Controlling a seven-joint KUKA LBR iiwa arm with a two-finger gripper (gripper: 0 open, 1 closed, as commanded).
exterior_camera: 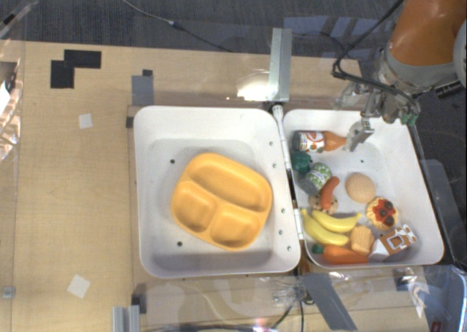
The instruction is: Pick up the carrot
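Camera view: carrot (344, 255) lies at the lower edge of the right bin (430, 239); the hand (359, 133) hovers upper right, its grip state unclear.

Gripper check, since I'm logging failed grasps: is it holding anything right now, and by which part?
Nothing is held. The gripper hangs over the back of the right bin, with nothing between its jaws. The carrot lies at the bin's front edge.

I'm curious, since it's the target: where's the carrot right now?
The carrot lies at the near edge of the right bin, just below the bananas.
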